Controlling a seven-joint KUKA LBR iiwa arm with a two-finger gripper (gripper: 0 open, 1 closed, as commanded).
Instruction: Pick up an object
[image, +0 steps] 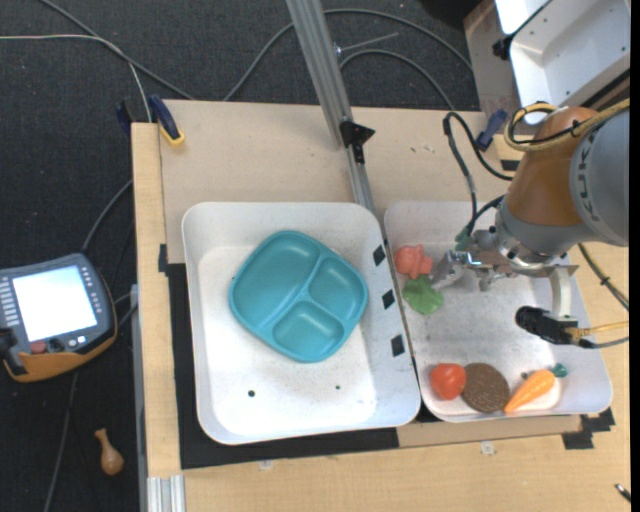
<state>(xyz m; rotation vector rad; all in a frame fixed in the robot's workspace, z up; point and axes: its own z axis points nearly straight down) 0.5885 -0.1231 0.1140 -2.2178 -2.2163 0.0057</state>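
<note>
Nearest, an orange plastic carrot (529, 390) lies along the right white bin's (596, 375) front wall, green tip up-right, beside a brown disc (485, 387) and red tomato (448, 380). Farther back, the metal two-finger gripper (447, 272) hovers by green (423, 297) and salmon toys (412, 261); whether its fingers are parted can't be told. The left white bin (300, 400) carries a teal divided plate (298, 295).
</note>
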